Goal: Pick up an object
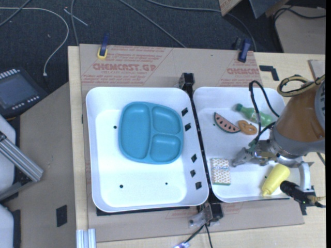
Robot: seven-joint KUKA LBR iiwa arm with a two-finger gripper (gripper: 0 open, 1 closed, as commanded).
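Observation:
My gripper (246,157) hangs low over the middle of the right bin (230,195), reaching in from the right under the arm's orange band. A small white checkered packet (221,170) lies just left of and below it, near the bin's left wall. A yellow object (274,179) lies just right of and below the gripper, near the bin's front edge. Farther back lie a watermelon slice (226,123), an orange ring-shaped piece (247,127) and a green object (253,114), partly behind the arm's black cable.
The left bin (103,154) holds a blue divided plate (150,132). A black divider with clips (192,138) runs between the bins. The arm's wrist (302,128) covers the right bin's right side. Cardboard lies behind the bins.

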